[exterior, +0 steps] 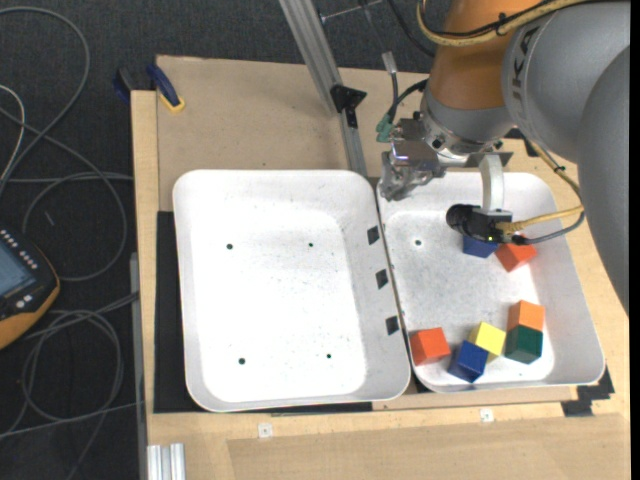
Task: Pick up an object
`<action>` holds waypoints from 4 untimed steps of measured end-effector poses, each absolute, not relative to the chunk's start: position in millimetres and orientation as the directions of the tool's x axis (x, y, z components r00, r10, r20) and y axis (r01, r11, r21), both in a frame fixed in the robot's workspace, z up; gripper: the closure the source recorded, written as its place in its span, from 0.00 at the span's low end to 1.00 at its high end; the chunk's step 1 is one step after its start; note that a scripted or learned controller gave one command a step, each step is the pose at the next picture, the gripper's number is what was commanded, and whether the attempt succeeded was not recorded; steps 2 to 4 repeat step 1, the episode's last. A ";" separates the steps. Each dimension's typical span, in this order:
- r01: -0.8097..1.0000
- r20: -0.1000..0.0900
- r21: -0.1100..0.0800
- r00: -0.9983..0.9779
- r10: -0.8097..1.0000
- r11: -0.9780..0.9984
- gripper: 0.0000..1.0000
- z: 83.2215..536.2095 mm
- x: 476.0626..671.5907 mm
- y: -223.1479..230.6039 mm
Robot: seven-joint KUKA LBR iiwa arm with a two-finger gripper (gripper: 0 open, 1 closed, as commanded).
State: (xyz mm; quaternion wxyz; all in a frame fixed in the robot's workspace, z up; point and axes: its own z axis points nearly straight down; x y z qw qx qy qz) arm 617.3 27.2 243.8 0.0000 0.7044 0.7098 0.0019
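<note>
Hand: low at the far left corner of the right bin, just beside the rim shared with the left bin. Open or closed: cannot tell from this angle. Nothing visibly held. Nothing to pick directly beneath either, just bare white bin floor.

Nearest candidates: far blue block and red block, close together, contact unclear, to the right of the hand and a little nearer. More along the near wall: orange block, near blue block, yellow block, green block, plus a second orange block just on the far side of the green one.

Likely troubles, by judgement:
- Air grab if closed right here.
- Knock against rim or wall if lowered further, so close to the corner.
- On a reach for the far pair, a nudge to one block while aiming at the other, with little room between.
- Same crowding in the near-wall group, so probably no easy clean grip there.

Pose: arm in from the right and far side, bent over the bin. Wrist roughly straight down, orange band above it.
</note>
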 end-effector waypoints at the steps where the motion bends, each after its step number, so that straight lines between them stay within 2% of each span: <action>1: 1.000 0.002 0.001 -0.007 1.000 0.007 1.00 234.0 625.1 86.3; 4: 1.000 0.002 0.001 -0.007 1.000 0.007 1.00 234.0 625.1 86.3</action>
